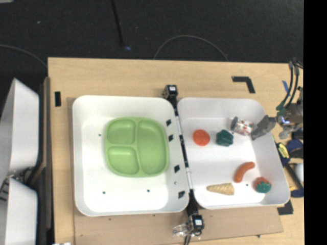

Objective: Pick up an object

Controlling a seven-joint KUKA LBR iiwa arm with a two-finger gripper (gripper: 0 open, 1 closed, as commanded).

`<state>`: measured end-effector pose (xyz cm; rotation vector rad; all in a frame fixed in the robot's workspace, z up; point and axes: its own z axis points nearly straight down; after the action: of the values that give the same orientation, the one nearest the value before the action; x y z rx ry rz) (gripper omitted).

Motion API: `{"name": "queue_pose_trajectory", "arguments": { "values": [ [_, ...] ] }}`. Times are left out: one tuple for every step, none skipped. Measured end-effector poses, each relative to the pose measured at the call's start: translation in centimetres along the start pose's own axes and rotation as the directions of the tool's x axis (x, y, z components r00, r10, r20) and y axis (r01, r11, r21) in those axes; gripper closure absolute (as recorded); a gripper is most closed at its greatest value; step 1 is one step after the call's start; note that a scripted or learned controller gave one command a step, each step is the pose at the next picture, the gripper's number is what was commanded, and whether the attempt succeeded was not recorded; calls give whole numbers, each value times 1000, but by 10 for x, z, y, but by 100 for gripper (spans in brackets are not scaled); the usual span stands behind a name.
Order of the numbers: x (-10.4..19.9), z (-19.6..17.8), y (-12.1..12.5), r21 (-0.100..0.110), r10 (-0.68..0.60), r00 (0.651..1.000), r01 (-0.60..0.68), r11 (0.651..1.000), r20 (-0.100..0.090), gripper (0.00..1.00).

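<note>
The right bin (214, 108) holds several small objects. A red round piece (201, 138) and a dark green piece (224, 138) lie near its middle. An orange sausage shape (244, 171), a tan cone (221, 189) and a red and green piece (262, 185) lie toward the front. A small silvery object with a red spot (241, 125) sits at the back right. My gripper (263, 126) reaches in over the bin's right rim, just right of that silvery object; whether they touch is unclear.
The left bin (87, 111) carries a green divided plate (137, 146). Clips line the seam between the bins (180, 152). Cables and arm parts (290, 116) crowd the bench's right edge. A white box (20, 131) stands at the far left.
</note>
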<state>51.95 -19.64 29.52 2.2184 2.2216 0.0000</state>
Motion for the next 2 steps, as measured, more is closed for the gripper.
{"name": "queue_pose_trajectory", "arguments": {
  "values": [
    [1, 43, 5, 3, 2, 1000, -2, 1000, 0, 0],
    [-3, 100, 14, 5, 4, 1000, -4, 1000, 0, 0]
  ]
}}
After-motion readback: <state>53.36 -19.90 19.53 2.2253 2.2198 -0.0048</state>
